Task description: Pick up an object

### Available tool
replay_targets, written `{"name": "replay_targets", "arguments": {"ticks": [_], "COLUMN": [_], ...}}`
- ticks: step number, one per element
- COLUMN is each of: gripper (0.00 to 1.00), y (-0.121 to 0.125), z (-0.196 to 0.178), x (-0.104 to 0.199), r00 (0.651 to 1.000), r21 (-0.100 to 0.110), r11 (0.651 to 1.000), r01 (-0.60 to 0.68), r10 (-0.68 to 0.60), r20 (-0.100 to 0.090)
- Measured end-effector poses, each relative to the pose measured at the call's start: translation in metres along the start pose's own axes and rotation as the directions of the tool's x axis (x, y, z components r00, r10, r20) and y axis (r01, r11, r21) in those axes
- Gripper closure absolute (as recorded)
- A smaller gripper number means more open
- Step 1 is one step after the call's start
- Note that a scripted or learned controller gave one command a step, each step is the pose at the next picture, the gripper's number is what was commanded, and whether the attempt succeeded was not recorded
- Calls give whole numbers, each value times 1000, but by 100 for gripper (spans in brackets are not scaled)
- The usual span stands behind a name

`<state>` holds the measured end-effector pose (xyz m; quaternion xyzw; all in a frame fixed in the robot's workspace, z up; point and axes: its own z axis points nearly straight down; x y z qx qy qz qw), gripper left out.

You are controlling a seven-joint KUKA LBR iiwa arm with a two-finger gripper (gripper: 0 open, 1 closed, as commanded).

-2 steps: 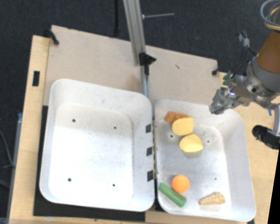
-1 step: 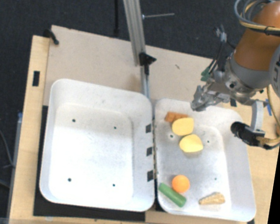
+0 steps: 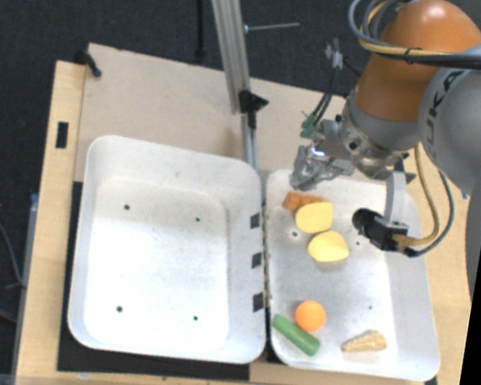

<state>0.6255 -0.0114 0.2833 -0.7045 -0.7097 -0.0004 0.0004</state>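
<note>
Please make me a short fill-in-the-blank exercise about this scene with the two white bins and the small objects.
1. All the small objects lie in the ____ bin as the camera sees it.
2. The green stick lies just below the ____ ball.
3. The pincer hangs over the bin's ____ left corner, above a small orange piece.
4. Two ____ lumps lie side by side.

Missing words: right; orange; top; yellow

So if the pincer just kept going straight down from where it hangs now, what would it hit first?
Most likely the small orange-brown piece at the far end of the right bin, directly below the pincer. The yellow piece lies just beside it. Depth is unclear from this slanted view.
</note>
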Motion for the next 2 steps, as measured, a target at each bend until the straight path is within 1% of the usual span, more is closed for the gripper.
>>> {"name": "replay_targets", "arguments": {"ticks": [1,2], "gripper": [100,100], "y": [-13,-9], "z": [19,32], "x": [45,90], "r00": [1000,1000], "r21": [1,2], "r11": [1000,1000], "r01": [-1,-1], "r10": [1,1], "r20": [1,1]}}
